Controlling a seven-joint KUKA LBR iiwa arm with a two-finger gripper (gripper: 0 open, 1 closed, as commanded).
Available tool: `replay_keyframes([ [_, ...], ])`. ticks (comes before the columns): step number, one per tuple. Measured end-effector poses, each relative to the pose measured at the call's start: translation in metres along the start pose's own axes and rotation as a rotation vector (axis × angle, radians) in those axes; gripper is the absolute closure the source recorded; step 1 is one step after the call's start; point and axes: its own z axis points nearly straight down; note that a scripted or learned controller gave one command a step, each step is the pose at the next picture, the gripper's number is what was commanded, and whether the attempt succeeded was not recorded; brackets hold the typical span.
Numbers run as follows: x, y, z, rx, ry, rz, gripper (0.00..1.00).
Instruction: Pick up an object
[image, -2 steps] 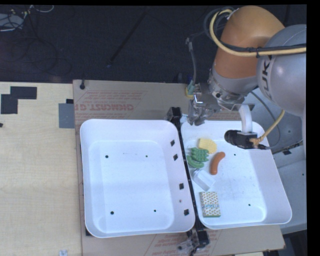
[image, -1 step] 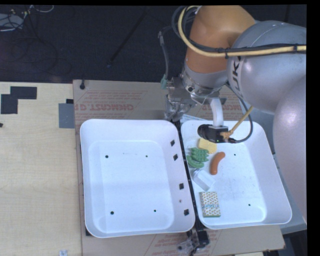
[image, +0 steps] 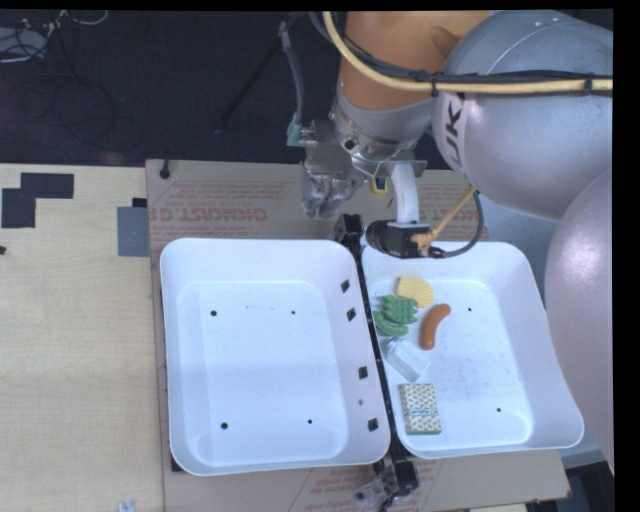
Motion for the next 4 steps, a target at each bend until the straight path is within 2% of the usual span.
replay_keyframes([
  [1, 0.041, -0.038, -0.022, 0.005, -0.001, 0.001, 1.0],
  [2, 0.061, -0.074, -0.039, 0.007, -0.001, 0.002, 1.0],
  [3, 0.108, -0.028, 0.016, 0.007, -0.003, 0.004, 1.0],
  [4, 0.107, -0.084, 0.034, 0.012, -0.004, 0.004, 1.0],
])
